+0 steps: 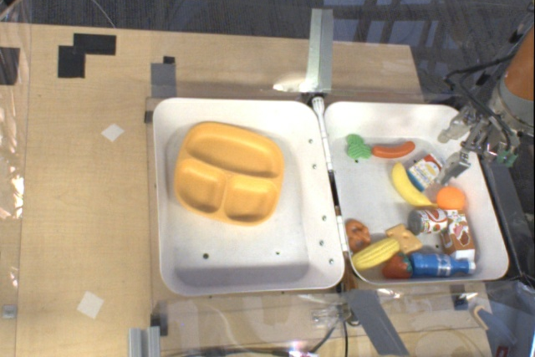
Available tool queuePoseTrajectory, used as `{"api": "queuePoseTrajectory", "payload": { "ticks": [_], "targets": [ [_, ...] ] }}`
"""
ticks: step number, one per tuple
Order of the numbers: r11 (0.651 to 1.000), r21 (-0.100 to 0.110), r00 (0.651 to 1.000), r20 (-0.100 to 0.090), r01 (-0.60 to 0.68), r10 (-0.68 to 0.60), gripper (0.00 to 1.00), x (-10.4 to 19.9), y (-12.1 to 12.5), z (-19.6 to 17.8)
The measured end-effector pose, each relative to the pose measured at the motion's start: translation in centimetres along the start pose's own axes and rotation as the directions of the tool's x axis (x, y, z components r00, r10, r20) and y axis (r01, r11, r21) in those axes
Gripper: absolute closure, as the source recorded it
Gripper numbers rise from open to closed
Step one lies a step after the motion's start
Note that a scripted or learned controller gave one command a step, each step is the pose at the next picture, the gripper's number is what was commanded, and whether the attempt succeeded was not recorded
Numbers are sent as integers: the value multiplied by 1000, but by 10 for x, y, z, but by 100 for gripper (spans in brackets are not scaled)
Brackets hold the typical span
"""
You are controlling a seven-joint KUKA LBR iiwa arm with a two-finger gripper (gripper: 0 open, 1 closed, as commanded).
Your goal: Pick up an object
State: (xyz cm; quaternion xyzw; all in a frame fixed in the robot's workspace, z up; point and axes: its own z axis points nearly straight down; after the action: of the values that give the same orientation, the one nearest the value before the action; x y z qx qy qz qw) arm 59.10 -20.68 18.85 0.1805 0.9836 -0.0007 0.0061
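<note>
- At the near edge of the right bin (500, 259), a blue bottle (441, 265) is lying on its side, with a small red item (397, 267) touching its left end.
- Just behind these, a corn cob (376, 252) is resting at a slant, with a brown roundish item (358, 233) beside it against the bin's left wall.
- A red-and-white can (428, 221) is lying on its side near the middle, with a brown-and-white carton (457, 235) to its right and a small tan piece (405, 240) beside it on the left.
- An orange ball (451, 197) is sitting just behind the can, touching the lower end of a banana (407, 185).
- A small white-and-red packet (425, 170) is being cradled by the banana's curve.
- Farther back, a red sausage (393, 150) is lying crosswise, with a green item (358, 147) just to its left.
- The gripper (465, 148) is being held over the right bin's far right part, above and to the right of the packet and the ball.
- Its two fingers (456, 166) are being kept spread apart, one reaching toward the bin's back wall and one toward the ball; nothing is seen between them, and no contact with any object can be made out.
- In the left bin (209, 259), a yellow divided tray (228, 171) is lying alone.
- The wooden bench (75, 205) is carrying both bins, with black tape marks (84, 53) at its far left.
</note>
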Motion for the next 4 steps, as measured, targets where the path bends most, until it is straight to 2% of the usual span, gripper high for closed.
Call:
{"api": "queuePoseTrajectory", "payload": {
  "ticks": [1,2,3,4],
  "targets": [
    [958,1,958,-9,-286,286,0,5,51,93],
    [724,0,724,-4,-690,690,0,-2,108,101],
    [567,3,567,-4,-824,824,0,-12,128,101],
    [117,7,117,-1,-993,993,0,-32,135,102]
  ]
}}
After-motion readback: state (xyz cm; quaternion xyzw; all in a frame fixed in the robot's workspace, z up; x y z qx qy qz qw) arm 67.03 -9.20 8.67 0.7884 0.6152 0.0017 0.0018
